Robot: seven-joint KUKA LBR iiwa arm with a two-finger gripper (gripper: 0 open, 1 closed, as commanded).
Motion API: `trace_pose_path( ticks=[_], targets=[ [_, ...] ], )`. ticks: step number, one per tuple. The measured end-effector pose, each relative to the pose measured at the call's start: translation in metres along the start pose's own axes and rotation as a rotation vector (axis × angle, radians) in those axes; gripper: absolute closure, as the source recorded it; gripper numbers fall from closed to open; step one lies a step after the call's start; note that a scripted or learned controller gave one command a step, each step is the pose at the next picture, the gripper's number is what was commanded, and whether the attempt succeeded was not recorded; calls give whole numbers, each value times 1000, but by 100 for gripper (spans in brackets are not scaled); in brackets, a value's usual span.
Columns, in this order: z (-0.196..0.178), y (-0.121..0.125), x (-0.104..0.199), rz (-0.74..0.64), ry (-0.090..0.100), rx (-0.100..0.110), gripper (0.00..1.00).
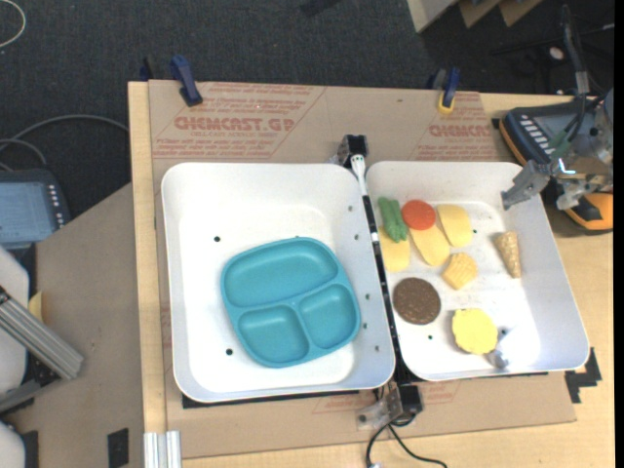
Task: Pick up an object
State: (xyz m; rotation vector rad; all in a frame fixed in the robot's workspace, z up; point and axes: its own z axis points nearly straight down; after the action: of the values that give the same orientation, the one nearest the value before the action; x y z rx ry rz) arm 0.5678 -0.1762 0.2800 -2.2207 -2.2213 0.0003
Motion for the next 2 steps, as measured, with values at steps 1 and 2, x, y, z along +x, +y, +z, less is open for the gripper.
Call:
trace_pose_path(
  ticks=[1, 2],
  targets=[
    [82, -37, 84, -3, 3, 6, 0],
    [199, -48, 66, 5, 2, 2, 0]
  ],
)
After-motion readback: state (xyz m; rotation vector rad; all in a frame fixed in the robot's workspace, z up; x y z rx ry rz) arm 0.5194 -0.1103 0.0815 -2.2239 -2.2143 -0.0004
